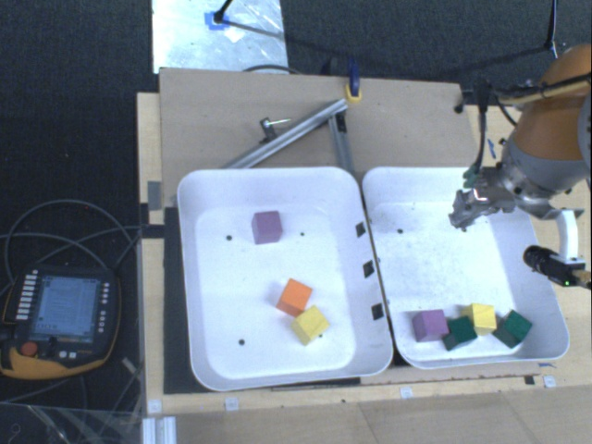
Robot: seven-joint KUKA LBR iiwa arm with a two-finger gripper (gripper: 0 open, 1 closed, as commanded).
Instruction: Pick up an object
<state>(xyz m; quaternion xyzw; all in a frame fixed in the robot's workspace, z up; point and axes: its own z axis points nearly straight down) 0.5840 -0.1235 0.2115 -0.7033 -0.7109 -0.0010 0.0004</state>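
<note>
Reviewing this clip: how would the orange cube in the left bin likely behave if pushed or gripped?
The orange cube looks rigid and flat-faced, so it should slide rather than roll. It touches the yellow cube, so a push would probably move both. Its square sides probably suit the gripper.

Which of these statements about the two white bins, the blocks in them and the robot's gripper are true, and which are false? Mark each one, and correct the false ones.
1. The left bin holds three blocks. True: a purple block, an orange block and a yellow block.
2. The orange block and that yellow block lie at opposite ends of the bin. False: they lie right beside each other.
3. The right bin holds four blocks along its near edge. True.
4. The gripper hangs over the left bin. False: it is over the right bin.
5. Both green blocks are in the left bin. False: both are in the right bin.
</note>
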